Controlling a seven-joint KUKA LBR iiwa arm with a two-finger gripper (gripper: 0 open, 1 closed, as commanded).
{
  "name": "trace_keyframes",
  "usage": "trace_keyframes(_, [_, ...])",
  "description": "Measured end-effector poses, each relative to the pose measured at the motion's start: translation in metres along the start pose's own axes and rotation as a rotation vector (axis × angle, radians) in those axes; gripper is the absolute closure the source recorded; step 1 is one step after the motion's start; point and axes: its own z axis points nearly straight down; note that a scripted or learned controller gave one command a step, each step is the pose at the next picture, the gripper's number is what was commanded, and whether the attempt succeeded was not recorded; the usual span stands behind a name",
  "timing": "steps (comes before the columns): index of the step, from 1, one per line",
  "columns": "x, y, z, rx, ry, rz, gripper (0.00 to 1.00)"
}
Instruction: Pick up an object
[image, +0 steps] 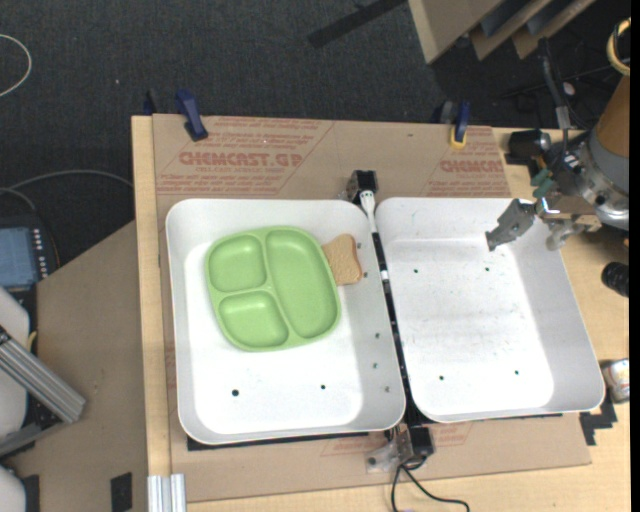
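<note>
So the shallow white left bin (200, 390) has a green three-section plastic plate (272, 288) in it, with a tan slice of toast (344, 260) touching its right edge. The gripper (528, 225) hangs spread wide, holding nothing, over the shallow white right bin (480, 330), upper right.

The bench (300, 150) fills the middle of the frame, its brown top printed with red lettering along the upper part. Two white bins lie on it side by side, touching along a central seam: the left bin (270, 400) in the frame's centre-left, the right bin (480, 350) in the centre-right. A blue clamp (190, 113) grips the bench's upper edge at left, and a yellow-and-blue clamp (459, 123) at upper right.
</note>
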Motion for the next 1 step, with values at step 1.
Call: trace_keyframes(1, [0.0597,-0.0432,-0.0777,-0.01,0.001,-0.007,0.0])
